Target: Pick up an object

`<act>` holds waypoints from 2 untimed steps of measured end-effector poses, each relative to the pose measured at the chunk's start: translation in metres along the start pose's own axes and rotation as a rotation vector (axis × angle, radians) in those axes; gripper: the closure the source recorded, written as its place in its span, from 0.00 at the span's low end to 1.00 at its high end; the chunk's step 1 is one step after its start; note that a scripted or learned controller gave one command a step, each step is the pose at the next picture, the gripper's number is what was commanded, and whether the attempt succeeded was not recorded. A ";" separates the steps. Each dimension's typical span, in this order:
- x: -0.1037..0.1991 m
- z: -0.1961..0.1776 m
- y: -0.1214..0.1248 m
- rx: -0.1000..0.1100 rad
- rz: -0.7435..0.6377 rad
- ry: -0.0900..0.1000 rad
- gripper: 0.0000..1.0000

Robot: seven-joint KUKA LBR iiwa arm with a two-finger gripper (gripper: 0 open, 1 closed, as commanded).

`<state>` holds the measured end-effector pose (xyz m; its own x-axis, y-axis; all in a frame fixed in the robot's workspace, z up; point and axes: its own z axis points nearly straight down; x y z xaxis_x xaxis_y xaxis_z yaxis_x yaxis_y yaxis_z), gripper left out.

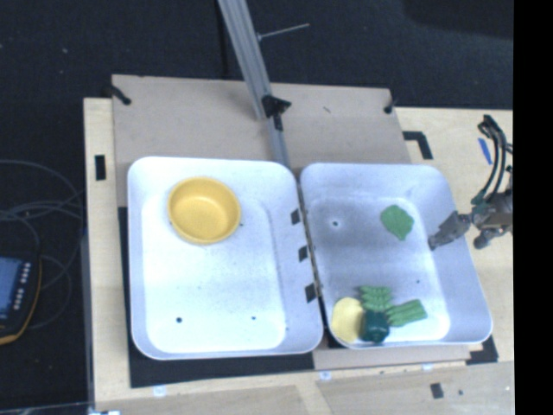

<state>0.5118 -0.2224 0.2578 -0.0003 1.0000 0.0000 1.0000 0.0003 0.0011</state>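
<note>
Bench: a pale wooden surface is carrying two shallow white bins side by side, seen from above at a slant.

Left bin: it is holding a yellow bowl, which is sitting upright in the far left part, well apart from the bin's near wall.

Right bin: it is holding four things. A flat green piece is lying alone in the far right part. A small cluster is lying against the near wall: a pale yellow round object, a dark teal object just beside it, a ridged green object just behind these, and a green elongated object reaching out to the right of the teal one.

Gripper: it is hanging at the right rim of the right bin, reaching in from the right edge of the view, with cables trailing behind the wrist. Whether its fingers are spread or pressed together cannot be told; the dark tip is too small and blurred. Nothing is showing between them.

Object relative to gripper: the flat green piece is lying nearest, to the left of the tip and apart from it, at about the same depth in the bin. The cluster is lying nearer the camera and well apart from the gripper.

Pole: a grey metal rail is slanting down from the top of the view toward the gap between the bins.
</note>
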 end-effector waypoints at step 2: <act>0.005 0.102 0.006 0.005 0.001 0.001 0.00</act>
<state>0.5181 -0.2171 0.1553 0.0007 1.0000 0.0007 1.0000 -0.0007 -0.0043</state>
